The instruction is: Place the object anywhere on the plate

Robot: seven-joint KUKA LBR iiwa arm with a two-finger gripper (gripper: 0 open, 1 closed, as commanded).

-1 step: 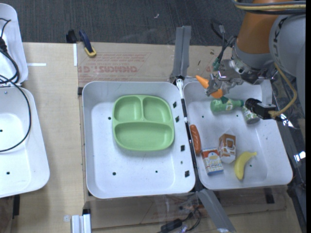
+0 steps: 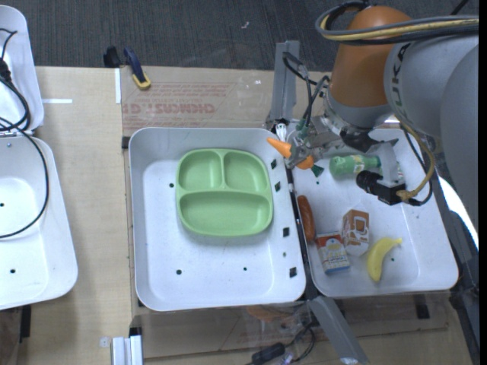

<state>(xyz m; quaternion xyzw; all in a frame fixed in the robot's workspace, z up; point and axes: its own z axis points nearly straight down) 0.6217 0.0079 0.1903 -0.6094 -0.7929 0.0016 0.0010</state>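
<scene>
The green divided plate [image 2: 224, 192] lies in the left bin [image 2: 152, 226], toward its back. My gripper [image 2: 295, 149] hangs over the wall between the two bins, just right of the plate's far right corner. An orange carrot [image 2: 278, 147] sits between its fingers, one end poking out left toward the plate and the other end showing orange on the right. The gripper is shut on it. The carrot looks lifted above the bin wall.
The right bin [image 2: 426, 276] holds a green bottle [image 2: 354, 163], a red sausage [image 2: 307, 215], a small brown carton [image 2: 355, 230], a red and white box [image 2: 332, 253] and a banana [image 2: 381, 258]. A blue clamp [image 2: 135, 71] lies on the cardboard behind.
</scene>
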